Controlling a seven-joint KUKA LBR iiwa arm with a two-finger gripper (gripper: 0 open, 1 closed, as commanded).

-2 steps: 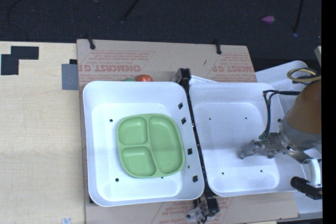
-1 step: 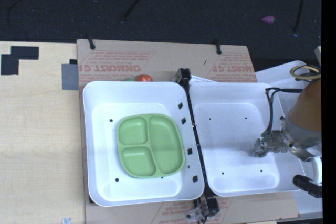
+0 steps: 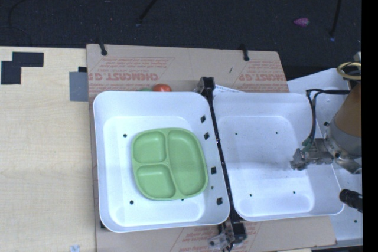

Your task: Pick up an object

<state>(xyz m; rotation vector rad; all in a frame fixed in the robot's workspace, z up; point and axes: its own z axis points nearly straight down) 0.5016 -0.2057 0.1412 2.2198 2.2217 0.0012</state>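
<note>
A light green divided plate [image 3: 169, 163] with three compartments lies flat in the left bin [image 3: 112, 121]. The arm comes in from the right edge, and my gripper [image 3: 300, 160] hangs low over the right part of the right bin [image 3: 260, 109], far from the plate. Nothing shows between its fingertips. A small red and green object [image 3: 158, 89] peeks out behind the left bin's back rim.
Both bins sit on a cardboard sheet [image 3: 183, 68], joined by a black clamp strip [image 3: 215, 156] down the middle. A black cable [image 3: 312, 109] loops by the arm at the right. Pale wood bench [image 3: 41, 156] extends to the left.
</note>
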